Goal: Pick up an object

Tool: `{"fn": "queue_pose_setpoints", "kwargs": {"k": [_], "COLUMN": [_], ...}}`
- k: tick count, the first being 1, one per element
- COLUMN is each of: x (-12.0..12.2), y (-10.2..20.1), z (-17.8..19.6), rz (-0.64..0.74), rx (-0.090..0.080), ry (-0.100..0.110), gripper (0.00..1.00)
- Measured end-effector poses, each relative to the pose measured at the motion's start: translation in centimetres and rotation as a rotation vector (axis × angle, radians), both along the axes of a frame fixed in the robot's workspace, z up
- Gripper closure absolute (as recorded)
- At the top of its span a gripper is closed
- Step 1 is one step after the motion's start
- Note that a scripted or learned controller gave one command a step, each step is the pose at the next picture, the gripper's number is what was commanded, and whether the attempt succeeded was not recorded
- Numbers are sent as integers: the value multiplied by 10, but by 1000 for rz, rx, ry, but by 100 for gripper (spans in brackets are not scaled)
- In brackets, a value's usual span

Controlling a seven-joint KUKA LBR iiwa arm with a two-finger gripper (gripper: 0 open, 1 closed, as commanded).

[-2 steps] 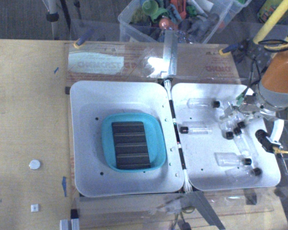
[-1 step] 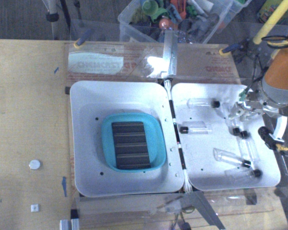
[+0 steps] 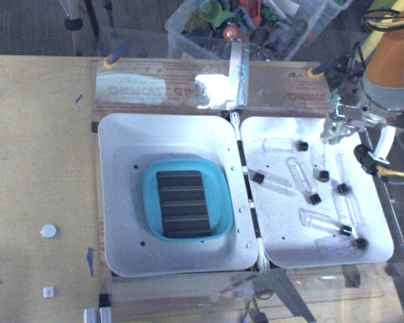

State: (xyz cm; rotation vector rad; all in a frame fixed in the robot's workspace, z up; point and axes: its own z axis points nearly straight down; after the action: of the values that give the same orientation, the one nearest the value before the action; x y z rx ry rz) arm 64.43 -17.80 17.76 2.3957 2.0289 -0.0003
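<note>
Vials, clear with black caps, lie scattered flat in the right bin (image 3: 384, 247), right of centre in the frame; the topmost vial (image 3: 283, 144) rests apart from the others, near the bin's upper edge. The gripper (image 3: 337, 130) hangs at the bin's upper right corner, and whether its jaws stand wide or narrow I cannot tell. A good pick, I judge, means choosing that lone vial, squaring across its length, and descending over its middle. The left bin (image 3: 118, 180) holds a blue tray (image 3: 151, 180) with a dark ribbed insert.
</note>
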Motion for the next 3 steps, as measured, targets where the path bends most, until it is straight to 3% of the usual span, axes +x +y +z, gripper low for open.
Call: {"fn": "queue_pose_setpoints", "kwargs": {"k": [1, 2, 3], "x": [14, 14, 13], "y": [74, 74, 44], "z": [20, 20, -66], "rz": [-93, -94, -25], "rx": [0, 0, 0], "ry": [-2, -1, -16], "gripper": [100, 0, 0]}}
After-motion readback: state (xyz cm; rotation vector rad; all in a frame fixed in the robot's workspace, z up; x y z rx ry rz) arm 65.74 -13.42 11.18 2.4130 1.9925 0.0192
